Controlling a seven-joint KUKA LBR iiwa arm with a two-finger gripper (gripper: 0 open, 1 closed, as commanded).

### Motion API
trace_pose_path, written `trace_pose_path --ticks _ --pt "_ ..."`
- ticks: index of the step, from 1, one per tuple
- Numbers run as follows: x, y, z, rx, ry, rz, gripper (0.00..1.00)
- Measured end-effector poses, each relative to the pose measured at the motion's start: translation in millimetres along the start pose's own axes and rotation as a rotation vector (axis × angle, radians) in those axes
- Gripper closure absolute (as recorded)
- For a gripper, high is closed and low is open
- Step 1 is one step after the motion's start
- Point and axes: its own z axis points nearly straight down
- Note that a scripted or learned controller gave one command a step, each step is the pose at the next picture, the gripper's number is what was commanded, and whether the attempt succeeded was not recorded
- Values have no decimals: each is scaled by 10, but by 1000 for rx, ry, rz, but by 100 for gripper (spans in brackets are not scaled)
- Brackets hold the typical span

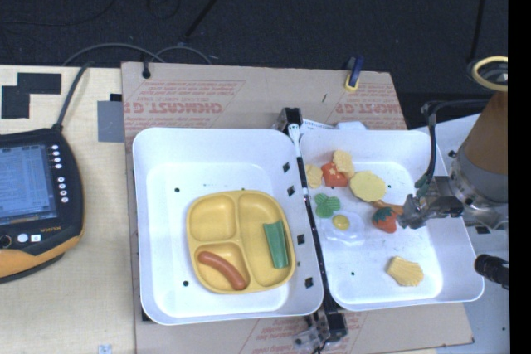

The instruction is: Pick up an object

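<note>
Several toy foods lie in the right bin [448, 278]. A red strawberry-like piece [384, 220] with an orange bit [388, 206] above it sits mid-bin. My gripper [411, 216] is low over the bin, just right of that red piece and close against it. Further left are a round yellow piece [367, 186], a red piece [334, 176], a yellow piece [342, 160], a green broccoli-like piece [327, 203] and a small yellow piece [341, 221] on a white shape [352, 233]. A ridged yellow piece [405, 270] lies near the bin's front.
The left bin [158, 178] holds a yellow divided plate [217, 215] with a sausage [221, 269] and a green block [275, 244]. A teach pendant [33, 195] lies on the bench at far left. The arm's orange band [498, 137] rises at the right.
</note>
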Motion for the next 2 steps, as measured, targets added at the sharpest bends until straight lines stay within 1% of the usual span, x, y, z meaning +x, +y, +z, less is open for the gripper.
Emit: trace_pose_path --ticks 1,2 --pt "936 1020 -908 -20 -1 -14 100" --pt "971 1111 -160 3 -2 -5 100"
